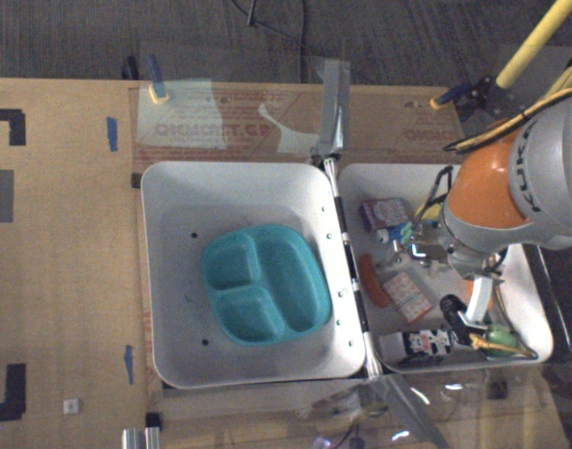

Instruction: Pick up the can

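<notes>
- Two shallow white bins sit side by side on the bench. The left bin (164, 195) bears a teal divided plate (265, 283) near its middle, and the clutter is all in the right bin (538, 330).
- The best candidate for the can (385, 215) is the small purple item in the right bin's upper-left part, close to the wall shared with the left bin. It is too small to tell whether it lies flat or stands (its shape reads as boxy here, so calling it the can is a judgement, not a certainty).
- Other loose things lie below it, apart from one another: a reddish sausage-shaped piece (370, 279), a pale pink packet (407, 294), a black-and-white carton (427, 342) along the lower wall, and a green-and-yellow tangle (499, 340) in the lower-right corner.
- The arm (487, 195) reaches in from the right and hangs over the right bin, which fits a pick from that side. Its orange band covers much of the bin's upper right.
- The gripper (418, 248) sits just beside the purple item, to its lower right, and above the pink packet. The wrist hides it from above, so I cannot tell whether the claw is released or clenched. Nothing is visibly held in it, and no contact with the can is visible.
- By my reading the pick is not yet made, as the can rests in the bin.
</notes>
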You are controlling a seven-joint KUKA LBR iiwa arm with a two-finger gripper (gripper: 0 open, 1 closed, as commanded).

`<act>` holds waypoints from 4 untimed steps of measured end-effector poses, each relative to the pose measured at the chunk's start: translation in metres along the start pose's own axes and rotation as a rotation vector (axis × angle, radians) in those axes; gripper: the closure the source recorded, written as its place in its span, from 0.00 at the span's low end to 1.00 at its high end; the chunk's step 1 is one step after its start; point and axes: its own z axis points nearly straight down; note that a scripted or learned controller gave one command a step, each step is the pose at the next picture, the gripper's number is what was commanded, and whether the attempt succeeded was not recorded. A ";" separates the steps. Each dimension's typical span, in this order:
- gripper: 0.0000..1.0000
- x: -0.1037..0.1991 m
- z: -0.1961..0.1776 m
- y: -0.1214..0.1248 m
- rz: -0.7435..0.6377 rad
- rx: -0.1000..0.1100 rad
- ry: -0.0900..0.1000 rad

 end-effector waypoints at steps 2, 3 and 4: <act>0.00 -0.030 0.002 0.077 -0.019 0.004 -0.003; 0.00 -0.070 0.002 0.117 -0.093 0.070 0.028; 0.00 0.010 -0.069 0.039 -0.146 0.009 0.001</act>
